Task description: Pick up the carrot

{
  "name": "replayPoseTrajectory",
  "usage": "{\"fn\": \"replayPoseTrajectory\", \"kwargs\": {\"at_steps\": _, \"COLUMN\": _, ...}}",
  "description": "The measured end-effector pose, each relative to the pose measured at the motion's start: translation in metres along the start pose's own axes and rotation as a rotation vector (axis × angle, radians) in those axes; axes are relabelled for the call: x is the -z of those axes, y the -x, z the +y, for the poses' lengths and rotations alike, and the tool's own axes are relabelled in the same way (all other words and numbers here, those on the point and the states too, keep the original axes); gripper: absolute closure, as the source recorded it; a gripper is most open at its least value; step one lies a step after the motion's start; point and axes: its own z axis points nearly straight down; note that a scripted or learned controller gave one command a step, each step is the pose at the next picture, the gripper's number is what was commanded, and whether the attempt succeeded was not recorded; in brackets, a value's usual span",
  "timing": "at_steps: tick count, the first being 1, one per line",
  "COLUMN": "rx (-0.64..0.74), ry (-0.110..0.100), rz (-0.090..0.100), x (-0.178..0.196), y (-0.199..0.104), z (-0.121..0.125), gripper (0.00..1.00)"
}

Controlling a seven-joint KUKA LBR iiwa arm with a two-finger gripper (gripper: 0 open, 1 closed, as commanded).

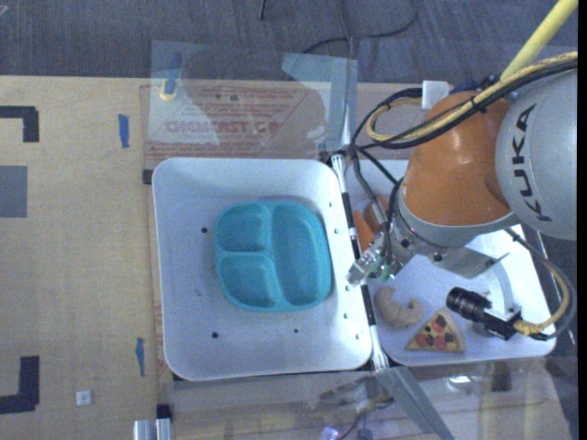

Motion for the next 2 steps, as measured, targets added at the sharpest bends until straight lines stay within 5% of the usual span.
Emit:
{"fn": "replayPoseTrajectory", "kwargs": {"at_steps": 1, "rx": 0.571, "ry": 0.001, "rz": -0.003, "x": 0.025, "y": 0.053, "z": -0.023, "gripper": 1.0}}
{"fn": "replayPoseTrajectory", "kwargs": {"at_steps": 2, "rx": 0.7, "ry": 0.002, "rz": -0.004, "x": -0.027, "y": 0.105, "z": 0.036, "gripper": 1.0}}
